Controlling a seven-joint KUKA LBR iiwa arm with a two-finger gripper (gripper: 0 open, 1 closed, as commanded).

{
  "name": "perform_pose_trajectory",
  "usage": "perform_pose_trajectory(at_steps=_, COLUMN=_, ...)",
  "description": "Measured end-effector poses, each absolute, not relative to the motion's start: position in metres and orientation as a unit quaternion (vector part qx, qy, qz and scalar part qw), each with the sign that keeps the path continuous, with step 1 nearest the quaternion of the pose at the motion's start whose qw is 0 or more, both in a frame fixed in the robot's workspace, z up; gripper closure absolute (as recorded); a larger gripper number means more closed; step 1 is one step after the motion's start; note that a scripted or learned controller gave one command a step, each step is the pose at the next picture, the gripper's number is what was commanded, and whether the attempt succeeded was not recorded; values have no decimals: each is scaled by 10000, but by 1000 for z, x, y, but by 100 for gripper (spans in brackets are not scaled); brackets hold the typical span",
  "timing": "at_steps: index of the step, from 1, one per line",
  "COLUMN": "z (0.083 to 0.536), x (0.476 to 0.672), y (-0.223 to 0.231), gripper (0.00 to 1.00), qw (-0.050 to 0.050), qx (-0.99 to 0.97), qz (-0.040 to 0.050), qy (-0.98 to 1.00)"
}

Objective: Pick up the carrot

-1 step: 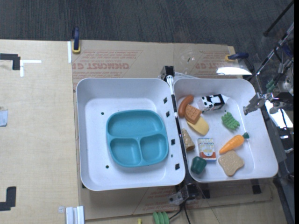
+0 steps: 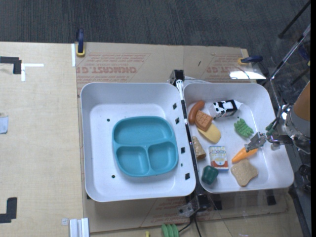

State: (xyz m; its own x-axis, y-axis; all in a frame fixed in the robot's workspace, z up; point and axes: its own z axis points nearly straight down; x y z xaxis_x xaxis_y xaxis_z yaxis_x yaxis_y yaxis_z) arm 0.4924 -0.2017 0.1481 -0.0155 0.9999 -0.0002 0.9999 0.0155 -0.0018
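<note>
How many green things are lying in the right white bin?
2. A light green leafy piece near the right bin's right side, above the carrot, and a dark green pepper-shaped piece at the lower left. None looks hidden.

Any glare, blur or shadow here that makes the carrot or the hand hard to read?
Camera view: even lighting, soft shadows; carrot sharp in the right bin. Hand small and slightly blurred, so its finger state is unclear. Bright glare patch on the cardboard behind that bin.
</note>
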Motion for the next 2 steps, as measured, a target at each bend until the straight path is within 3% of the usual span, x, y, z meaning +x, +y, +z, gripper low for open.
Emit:
perform_pose_trajectory(at_steps=1, z=97, x=533, y=-200, gripper=0, qw=-77, qx=-6764, qz=-8, qy=-7365)
perform_pose_trajectory(at_steps=2, z=93, x=484, y=-217, gripper=0, qw=27, qx=-6342, qz=-41, qy=-7732)
